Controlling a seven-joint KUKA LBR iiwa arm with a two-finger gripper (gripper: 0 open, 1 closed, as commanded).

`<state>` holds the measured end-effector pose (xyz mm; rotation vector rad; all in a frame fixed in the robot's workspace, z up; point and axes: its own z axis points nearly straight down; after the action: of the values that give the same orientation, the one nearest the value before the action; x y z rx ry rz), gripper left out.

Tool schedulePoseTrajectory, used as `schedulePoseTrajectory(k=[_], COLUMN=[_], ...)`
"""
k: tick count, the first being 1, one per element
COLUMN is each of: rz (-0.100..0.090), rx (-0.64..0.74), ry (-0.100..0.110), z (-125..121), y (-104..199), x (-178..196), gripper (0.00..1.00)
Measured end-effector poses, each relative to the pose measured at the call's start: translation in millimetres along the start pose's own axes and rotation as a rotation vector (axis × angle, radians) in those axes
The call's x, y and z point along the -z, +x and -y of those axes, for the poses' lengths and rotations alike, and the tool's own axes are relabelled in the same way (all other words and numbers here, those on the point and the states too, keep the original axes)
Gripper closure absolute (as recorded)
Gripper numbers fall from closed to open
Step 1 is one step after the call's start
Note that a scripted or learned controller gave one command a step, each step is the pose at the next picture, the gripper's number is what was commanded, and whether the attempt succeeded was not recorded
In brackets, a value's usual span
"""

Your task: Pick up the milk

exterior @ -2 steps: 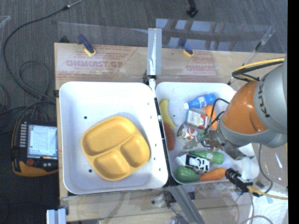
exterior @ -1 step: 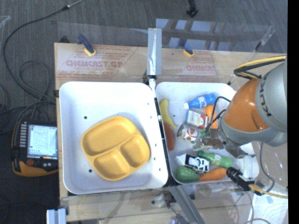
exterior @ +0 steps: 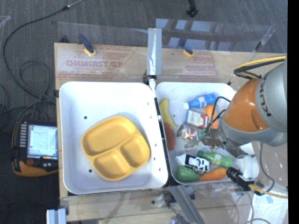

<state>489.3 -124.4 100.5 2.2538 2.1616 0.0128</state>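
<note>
Black-and-white patches mark the milk [exterior: 196, 162], a small boxy carton lying near the front of the right bin [exterior: 163, 93]. It sits just beside a green bottle [exterior: 217, 160], which lies on its side with a glossy, rounded body. In front of the milk are a dark green, lumpy vegetable [exterior: 187, 173] and a smooth orange carrot [exterior: 214, 174], both close against the bin's front wall.

Behind the milk hangs the gripper [exterior: 208, 138], a cluster of dull metal parts under the arm's [exterior: 250, 108] big orange dome. Whether it is spread or pressed together cannot be told from this angle, and nothing can be seen pinched in it. It is above a red-and-white can [exterior: 187, 133] that lies tilted. A white carton with a red print [exterior: 196, 119] is just behind that.

Further back lies a blue bottle [exterior: 203, 100]. A curved yellow banana [exterior: 167, 113] and a reddish oblong piece [exterior: 169, 139] run along the bin's left wall.

The left bin [exterior: 74, 106], matte white plastic with rounded corners, holds a yellow tray [exterior: 116, 147] moulded into three compartments.
</note>
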Motion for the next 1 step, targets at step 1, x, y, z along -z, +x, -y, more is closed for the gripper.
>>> schedulePoseTrajectory(k=[1], rz=[0.002], rx=[0.032], ry=[0.005], z=[2.9], y=[10.8], x=[-9.9], gripper=[0.0])
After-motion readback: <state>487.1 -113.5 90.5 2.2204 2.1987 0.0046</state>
